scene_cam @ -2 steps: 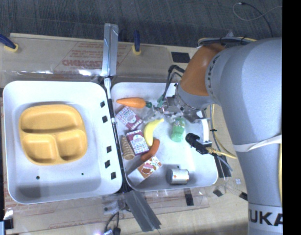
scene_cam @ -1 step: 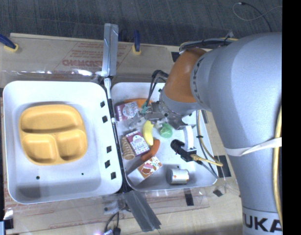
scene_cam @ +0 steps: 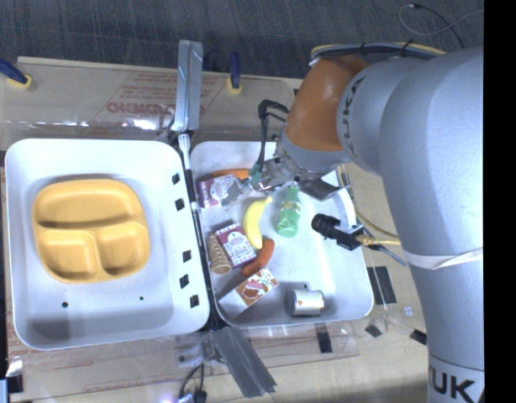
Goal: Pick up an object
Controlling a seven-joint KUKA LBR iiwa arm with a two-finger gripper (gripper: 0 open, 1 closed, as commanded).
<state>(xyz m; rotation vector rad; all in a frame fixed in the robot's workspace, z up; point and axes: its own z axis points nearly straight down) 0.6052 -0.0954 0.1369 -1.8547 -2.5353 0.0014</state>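
The right bin (scene_cam: 346, 284) holds a mixed pile. A yellow banana (scene_cam: 255, 222) lies near its middle, with a green bottle (scene_cam: 287, 212) just to its right. Below the banana are an orange carrot (scene_cam: 260, 259), a small red and white box (scene_cam: 235, 246) and a brown snack packet (scene_cam: 258, 285). A silver can (scene_cam: 307, 301) lies near the front. A purple packet (scene_cam: 216, 190) and an orange item (scene_cam: 233, 175) sit at the back left. My gripper (scene_cam: 268, 177) hangs low over the bin's back part, just above the banana's top end and the green bottle.
The left bin (scene_cam: 39, 309) holds a yellow compartment tray (scene_cam: 90, 227). A grey divider rail (scene_cam: 189, 91) runs up between the bins. The big grey arm (scene_cam: 426, 158) covers the bench's right side and the right bin's right rim.
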